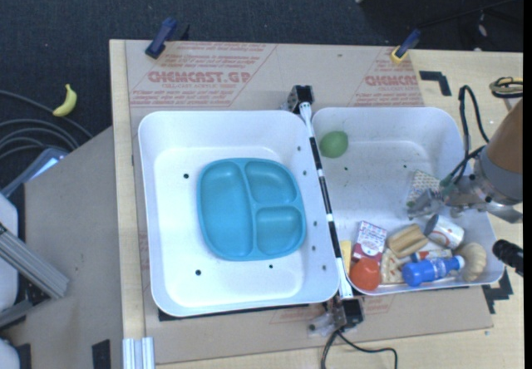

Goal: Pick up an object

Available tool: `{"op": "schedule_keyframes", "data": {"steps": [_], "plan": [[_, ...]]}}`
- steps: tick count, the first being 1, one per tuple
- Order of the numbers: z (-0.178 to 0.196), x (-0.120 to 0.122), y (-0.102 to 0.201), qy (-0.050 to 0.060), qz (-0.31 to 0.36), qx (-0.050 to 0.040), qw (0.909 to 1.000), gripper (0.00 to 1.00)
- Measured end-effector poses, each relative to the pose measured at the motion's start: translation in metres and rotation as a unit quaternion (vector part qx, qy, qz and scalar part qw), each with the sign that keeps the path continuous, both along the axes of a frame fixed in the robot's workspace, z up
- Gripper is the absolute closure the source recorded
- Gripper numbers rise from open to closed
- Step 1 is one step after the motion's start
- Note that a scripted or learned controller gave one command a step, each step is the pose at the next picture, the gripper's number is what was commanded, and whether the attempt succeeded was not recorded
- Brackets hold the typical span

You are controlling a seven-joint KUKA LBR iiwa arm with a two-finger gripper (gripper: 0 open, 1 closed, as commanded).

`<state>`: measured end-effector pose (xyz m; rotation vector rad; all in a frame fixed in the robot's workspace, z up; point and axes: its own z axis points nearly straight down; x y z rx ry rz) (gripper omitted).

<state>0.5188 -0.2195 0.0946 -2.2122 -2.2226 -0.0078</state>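
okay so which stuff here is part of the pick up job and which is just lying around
Job: pincer; right bin's pile: green ball, blue bottle, bread roll, orange piece.

Lying about: blue divided plate in left bin; banana on floor.

Red print on the brown board (208, 76) reads "CHEMCAST GP" — repeated, partly hidden, at right.

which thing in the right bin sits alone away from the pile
The small round green ball, near the right white bin's upper left corner; the other items crowd the lower right beside the gripper.
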Motion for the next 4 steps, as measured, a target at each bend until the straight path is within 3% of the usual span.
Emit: {"op": "schedule_keyframes", "data": {"steps": [1, 2, 3, 4], "plan": [[-0.01, 0.107, 0.039, -0.001, -0.001, -0.0035, 1.0, 0.0], [-0.009, 0.147, 0.088, -0.001, -0.001, -0.004, 1.0, 0.0], [-0.01, 0.148, 0.124, 0.001, -0.001, -0.0033, 1.0, 0.0], [-0.01, 0.148, 0.128, 0.001, -0.002, -0.0038, 1.0, 0.0]]}}
